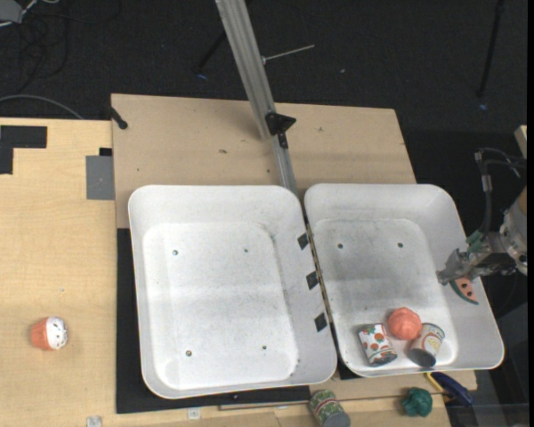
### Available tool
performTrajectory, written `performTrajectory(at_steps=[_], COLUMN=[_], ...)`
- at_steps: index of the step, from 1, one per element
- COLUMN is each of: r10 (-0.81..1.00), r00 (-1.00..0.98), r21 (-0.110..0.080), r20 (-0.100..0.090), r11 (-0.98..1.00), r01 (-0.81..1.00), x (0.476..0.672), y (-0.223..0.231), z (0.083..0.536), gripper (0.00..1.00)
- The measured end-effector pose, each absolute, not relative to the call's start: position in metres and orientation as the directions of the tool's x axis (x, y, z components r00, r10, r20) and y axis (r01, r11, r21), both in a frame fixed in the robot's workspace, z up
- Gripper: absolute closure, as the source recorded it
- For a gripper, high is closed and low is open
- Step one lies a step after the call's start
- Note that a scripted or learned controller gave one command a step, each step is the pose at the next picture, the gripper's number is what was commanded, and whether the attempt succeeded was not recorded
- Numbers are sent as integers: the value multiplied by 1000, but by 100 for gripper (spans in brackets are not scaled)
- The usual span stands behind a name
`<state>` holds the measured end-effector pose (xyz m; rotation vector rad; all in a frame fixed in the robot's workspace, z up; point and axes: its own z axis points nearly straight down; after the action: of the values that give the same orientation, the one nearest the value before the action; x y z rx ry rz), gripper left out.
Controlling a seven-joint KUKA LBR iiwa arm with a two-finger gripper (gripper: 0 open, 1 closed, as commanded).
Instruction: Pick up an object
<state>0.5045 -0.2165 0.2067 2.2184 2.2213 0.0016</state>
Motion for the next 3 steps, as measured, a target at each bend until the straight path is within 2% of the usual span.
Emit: performTrajectory(at_steps=[1, 2, 3], r10=[1000, 1000, 1000], r00=[-1, -5, -6], r21=[0, -4, -3], r20=[0, 4, 4], r11=[1, 5, 6], r01=[1000, 1000, 1000], x=[505, 502, 511], y=[-217, -163, -102], z=[220, 211, 217], gripper=[100, 100, 100])
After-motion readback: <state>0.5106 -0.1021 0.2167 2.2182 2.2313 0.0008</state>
